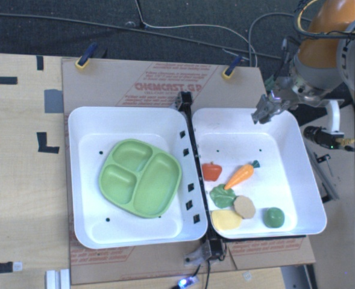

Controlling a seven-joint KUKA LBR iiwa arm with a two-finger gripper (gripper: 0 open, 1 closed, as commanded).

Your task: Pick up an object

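Six small items lie in the right bin (298, 155), with the gripper (265, 111) above that bin's upper right rim.

Nearest the divider is a red piece (211, 171); right of it a carrot (242, 174) lies slantwise, its green tip pointing to the upper right. Below them, toward the bin's lower edge, a green leafy piece (222, 196), a tan disc (245, 207) and a yellow piece (226, 220) touch one another in a cluster, and a green ball (274, 217) sits apart at lower right. The gripper is well apart from all of them and carries nothing; whether it is open or closed I cannot tell. The left bin (81, 161) holds a green divided plate (140, 177), tilted in the frame's centre left.
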